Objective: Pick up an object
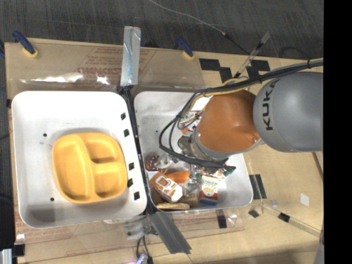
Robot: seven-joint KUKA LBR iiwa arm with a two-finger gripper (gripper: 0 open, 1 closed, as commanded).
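My tool [193, 176] hangs over crowded snack packets [187, 187]; I cannot tell its grip state. Beneath me they overlap, so closing may pinch two or slip.

A yellow divided tray [88, 166] lies in the left white bin [27, 109]; blue clamps [25, 43] grip the cardboard.

We take this for a robotics lab — a KUKA arm [286, 111] trailing loose cables reaches over two taped-down white bins [71, 106] on a plywood worktop [286, 230], blue clamps [25, 43] gripping its far edge.
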